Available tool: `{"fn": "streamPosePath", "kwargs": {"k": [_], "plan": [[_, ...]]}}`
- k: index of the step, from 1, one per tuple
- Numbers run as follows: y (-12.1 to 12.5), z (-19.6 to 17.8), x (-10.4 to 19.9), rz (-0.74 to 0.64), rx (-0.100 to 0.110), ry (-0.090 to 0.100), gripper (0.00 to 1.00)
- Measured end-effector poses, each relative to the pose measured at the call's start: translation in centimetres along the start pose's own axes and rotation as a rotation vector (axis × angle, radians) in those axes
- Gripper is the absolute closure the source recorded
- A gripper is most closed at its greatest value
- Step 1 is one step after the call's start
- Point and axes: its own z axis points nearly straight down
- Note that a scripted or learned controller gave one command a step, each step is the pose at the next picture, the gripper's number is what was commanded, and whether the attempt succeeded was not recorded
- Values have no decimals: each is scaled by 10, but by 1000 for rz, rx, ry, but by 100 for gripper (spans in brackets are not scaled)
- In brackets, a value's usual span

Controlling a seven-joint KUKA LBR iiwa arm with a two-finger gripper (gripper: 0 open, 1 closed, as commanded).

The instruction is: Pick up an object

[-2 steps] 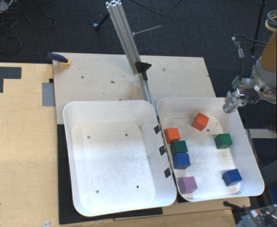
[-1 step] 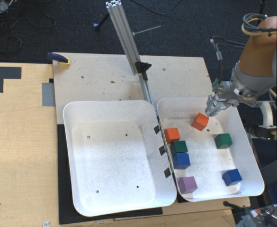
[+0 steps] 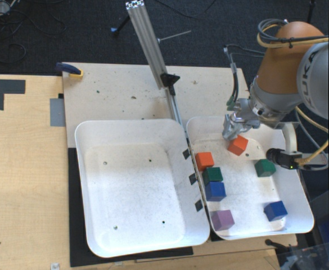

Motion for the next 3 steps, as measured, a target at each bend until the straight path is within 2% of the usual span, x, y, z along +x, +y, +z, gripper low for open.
{"fn": "streamPosePath", "kwargs": {"k": [1, 2, 3], "plan": [[5, 11, 49, 1, 1, 0, 100], [0, 3, 97, 1, 0, 0, 100], [7, -6, 147, 0, -3, -1, 100]]}}
